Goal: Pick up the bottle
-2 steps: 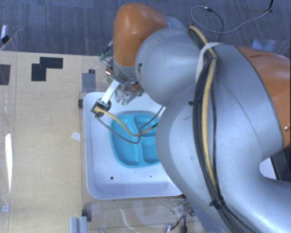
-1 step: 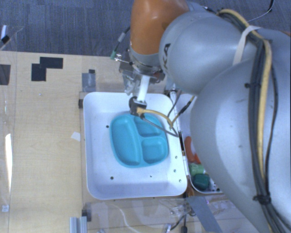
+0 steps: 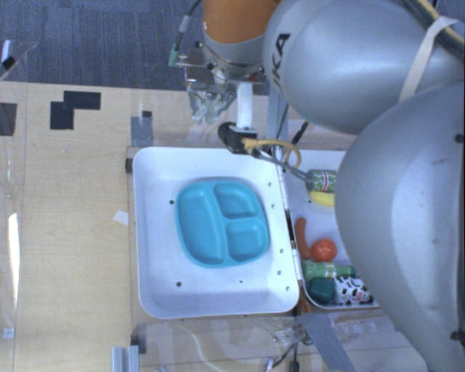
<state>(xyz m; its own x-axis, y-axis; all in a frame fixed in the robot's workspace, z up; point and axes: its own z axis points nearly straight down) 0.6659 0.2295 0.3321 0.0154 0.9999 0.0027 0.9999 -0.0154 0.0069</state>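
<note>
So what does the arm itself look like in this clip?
The arm has bulky, rounded, glossy grey shells with an orange band above the wrist. Black lettering marks one shell, and a pale strap crosses the top-right link. Thin cables run by the metallic pincer.

Grey KUKA arm (image 3: 378, 109) with an orange band (image 3: 236, 22)

The arm's links are big, rounded, glossy silver-grey shells that catch pale reflections. Part of the maker's name stands in dark capital letters on the shell beside the orange band. A flat cream-coloured strap (image 3: 429, 47) runs across the upper link. Below the band sits a pale metal wrist fitting with a small green part at its left side, and thin dark cables lead away from it. The gripper (image 3: 208, 102) looks pale and semi-transparent.
</note>
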